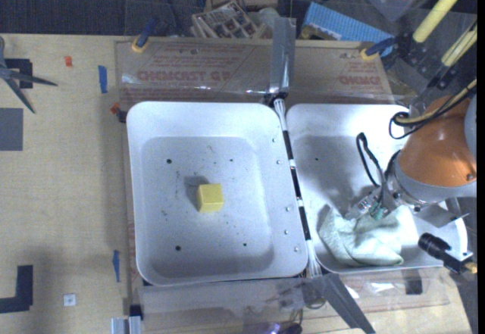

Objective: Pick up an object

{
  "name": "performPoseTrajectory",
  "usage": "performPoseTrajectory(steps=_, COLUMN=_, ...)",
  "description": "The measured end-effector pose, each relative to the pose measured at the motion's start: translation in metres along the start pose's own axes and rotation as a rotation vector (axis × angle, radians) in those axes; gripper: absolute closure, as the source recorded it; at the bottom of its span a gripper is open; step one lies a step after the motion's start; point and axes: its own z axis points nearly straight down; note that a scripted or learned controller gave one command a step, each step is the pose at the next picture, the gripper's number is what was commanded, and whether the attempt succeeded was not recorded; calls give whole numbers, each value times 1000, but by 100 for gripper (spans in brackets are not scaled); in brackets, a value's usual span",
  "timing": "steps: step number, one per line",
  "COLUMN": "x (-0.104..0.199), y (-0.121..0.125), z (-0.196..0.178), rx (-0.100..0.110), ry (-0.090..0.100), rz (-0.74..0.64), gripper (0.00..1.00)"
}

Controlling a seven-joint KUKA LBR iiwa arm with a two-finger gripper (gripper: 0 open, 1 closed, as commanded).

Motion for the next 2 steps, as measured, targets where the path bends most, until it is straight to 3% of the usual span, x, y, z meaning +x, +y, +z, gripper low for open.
performPoseTrajectory(steps=1, x=7, y=-7, z=-1, rx=-2, ry=-5, rz=-410, gripper=100)
performPoseTrajectory(steps=2, x=12, y=-6, z=-1, rx=0, ry=-6, rz=-668, gripper=100)
